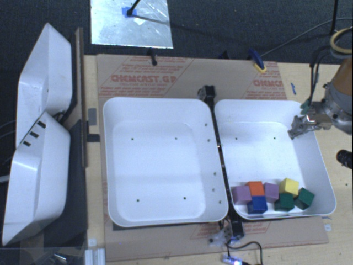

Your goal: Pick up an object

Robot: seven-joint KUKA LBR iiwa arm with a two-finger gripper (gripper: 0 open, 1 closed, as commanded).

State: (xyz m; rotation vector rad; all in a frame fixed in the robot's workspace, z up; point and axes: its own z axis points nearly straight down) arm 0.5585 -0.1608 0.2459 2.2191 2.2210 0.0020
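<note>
Two shallow white bins sit side by side on a cardboard-covered bench [182, 70], the left bin [160, 112] bare of blocks and the right bin [309, 148] holding every candidate for the pick. The grey arm [339, 101] with its orange band reaches in from the right, its gripper [300, 127] poised above the right bin's far right wall, well apart from the cluster; at this size its opening cannot be made out, and nothing is visibly held. The blocks crowd the near edge of the right bin: two purple blocks [241, 194], an orange block [255, 187], a blue block [257, 204], a yellow block [289, 185] and two green blocks [303, 197], most of them touching a neighbour. The approach appears to be the step in hand, and doing it well likely means carrying the gripper toward the near edge and picking a block with free sides. The green block at the right end of the row looks the most exposed, though it lies close to the bin wall, which could foul a finger. A straight descent, jaws aligned with the block's flat faces and clear of its neighbours, seems the soundest way in; the packed middle of the row risks a push rather than a grasp.
</note>
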